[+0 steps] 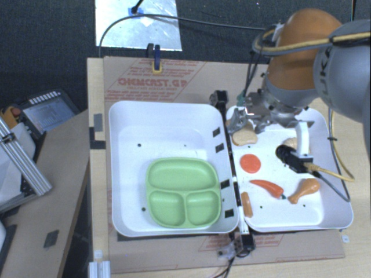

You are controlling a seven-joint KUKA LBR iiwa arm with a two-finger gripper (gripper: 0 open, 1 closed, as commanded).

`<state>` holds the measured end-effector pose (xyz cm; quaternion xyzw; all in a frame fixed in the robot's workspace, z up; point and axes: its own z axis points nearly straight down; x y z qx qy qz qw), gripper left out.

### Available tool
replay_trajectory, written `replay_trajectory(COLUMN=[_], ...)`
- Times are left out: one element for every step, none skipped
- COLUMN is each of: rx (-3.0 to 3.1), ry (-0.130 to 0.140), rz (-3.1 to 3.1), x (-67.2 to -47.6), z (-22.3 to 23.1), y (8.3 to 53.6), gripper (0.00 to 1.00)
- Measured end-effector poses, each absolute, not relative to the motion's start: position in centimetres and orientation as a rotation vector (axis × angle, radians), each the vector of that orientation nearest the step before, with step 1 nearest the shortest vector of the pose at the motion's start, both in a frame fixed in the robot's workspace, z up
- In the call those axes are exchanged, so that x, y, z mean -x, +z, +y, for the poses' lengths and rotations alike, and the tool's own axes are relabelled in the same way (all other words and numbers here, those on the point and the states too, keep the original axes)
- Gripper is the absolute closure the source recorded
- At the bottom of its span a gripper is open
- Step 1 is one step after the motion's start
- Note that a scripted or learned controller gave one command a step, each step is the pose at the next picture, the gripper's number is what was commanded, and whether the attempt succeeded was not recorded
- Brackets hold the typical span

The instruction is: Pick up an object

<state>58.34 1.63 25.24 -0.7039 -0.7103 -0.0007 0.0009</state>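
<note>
Tan, lumpy bread piece (244, 136) lies under the pincer (240, 122).

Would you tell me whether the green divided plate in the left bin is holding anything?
Empty: the green divided plate lies flat in the left bin, and all three compartments show bare green.

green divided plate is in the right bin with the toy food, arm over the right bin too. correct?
Not quite. The camera view shows the green plate in the left bin, alone. The toy food, such as the orange disc and red pepper, lies in the right bin, and the arm is over that right bin.
</note>
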Motion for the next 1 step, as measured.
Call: replay_trajectory(rx=[2.210], ry=[-0.002], rz=[-2.231], x=[-57.45], z=[7.03], y=[23.76], gripper=[1.00])
